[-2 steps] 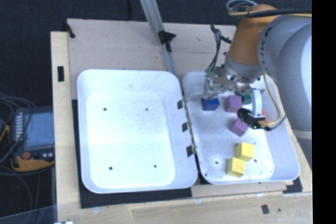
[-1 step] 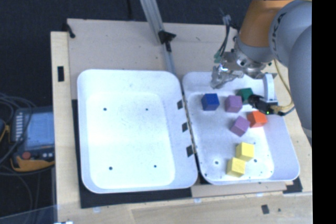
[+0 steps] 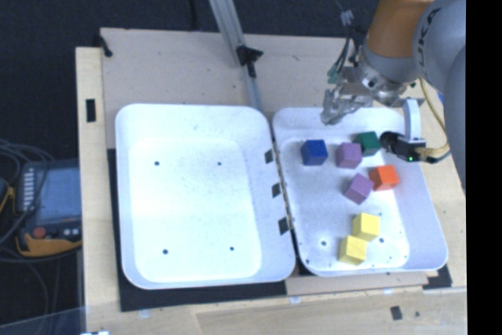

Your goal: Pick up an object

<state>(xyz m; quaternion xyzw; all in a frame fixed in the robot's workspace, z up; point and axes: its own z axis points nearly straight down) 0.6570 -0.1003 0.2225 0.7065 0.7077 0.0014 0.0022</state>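
White plastic forms both shallow bins on the pale wooden bench (image 3: pixel 94 169). At far left, off the bench, a small screen unit (image 3: pixel 55 196) with cables sits on dark carpet. The left bin (image 3: pixel 196 192) shows only a few dark specks. A grey metal pole (image 3: pixel 223 12) slants down from the top toward the gap between the bins. The right bin (image 3: pixel 416 239) holds the cubes, none of which has a long axis: a blue cube (image 3: pixel 314 152), two purple cubes (image 3: pixel 349 155) (image 3: pixel 359 188), a green cube (image 3: pixel 367 142) partly hidden behind one purple cube, an orange cube (image 3: pixel 383 177), and two yellow cubes (image 3: pixel 365 226) (image 3: pixel 353 249) just beside each other near the front. The gripper (image 3: pixel 333 115) hangs over the bin's back edge, above the blue cube and apart from it; whether its fingers are apart or together is too blurred to tell. The arm (image 3: pixel 412 12) is cut off at right.
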